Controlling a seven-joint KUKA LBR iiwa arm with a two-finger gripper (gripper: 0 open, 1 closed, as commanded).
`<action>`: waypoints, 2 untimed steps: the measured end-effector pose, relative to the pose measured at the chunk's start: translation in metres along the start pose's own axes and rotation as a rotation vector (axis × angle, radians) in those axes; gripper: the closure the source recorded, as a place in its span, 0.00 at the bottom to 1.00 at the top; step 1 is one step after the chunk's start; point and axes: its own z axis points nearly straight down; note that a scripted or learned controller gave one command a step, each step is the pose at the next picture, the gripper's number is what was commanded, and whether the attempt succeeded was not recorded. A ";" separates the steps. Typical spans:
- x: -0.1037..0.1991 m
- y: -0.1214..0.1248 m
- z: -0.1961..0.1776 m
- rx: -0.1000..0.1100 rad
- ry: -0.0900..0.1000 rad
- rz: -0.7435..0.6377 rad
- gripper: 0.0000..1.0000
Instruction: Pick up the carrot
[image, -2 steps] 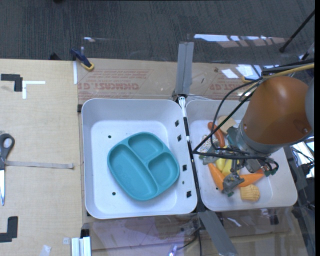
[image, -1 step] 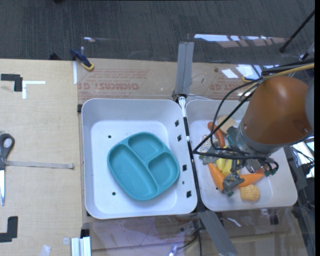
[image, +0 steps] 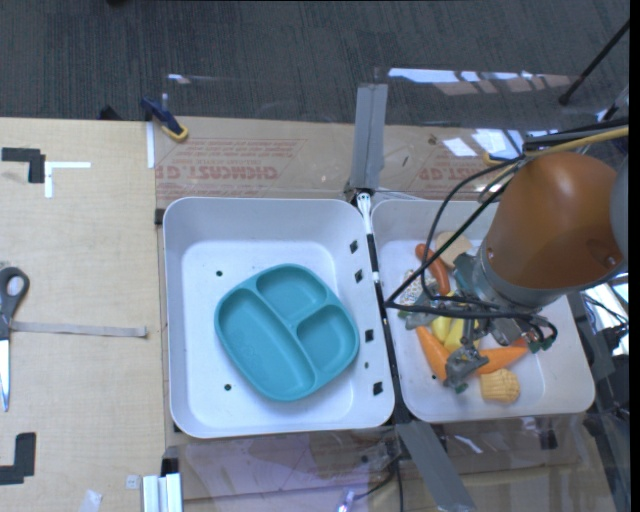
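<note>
The gripper (image: 460, 372) is hanging low in the right bin (image: 560, 400), near its front edge, and honestly I can't tell whether it's open or closed, it's just reading as a dark grey lump from up here. Nothing is visibly sitting in it.

A carrot (image: 432, 352) is lying just left of the gripper, slanting from the bin's middle down toward the front edge, and it looks like it's touching or almost touching the gripper. A second carrot (image: 505, 354) is lying just on the other side, pointing off toward the bin's right edge. So the gripper is sitting between the two.

Corn (image: 500, 386) is lying right beside the gripper, toward the front right corner, under the second carrot. Something yellow (image: 447, 328) is sitting just behind the first carrot, I can't make out what it is. A sausage-looking thing (image: 437, 268) is lying further back, near the bin's left edge, partly under black cables.

The arm (image: 555, 225) is covering most of the back right part of that bin, its orange band bulging toward the camera.

The left bin (image: 190, 300) is holding a blue plate (image: 288, 332) with three sections, lying flat around the middle and turned at an angle.

Out on the table (image: 80, 400), scissors (image: 10, 295) are lying at the left edge, and a blue and yellow clamp (image: 165, 116) is sitting at the back edge.
</note>
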 end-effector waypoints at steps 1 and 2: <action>0.020 -0.058 0.101 -0.002 0.002 -0.004 0.00; 0.018 -0.058 0.093 -0.001 0.000 -0.007 1.00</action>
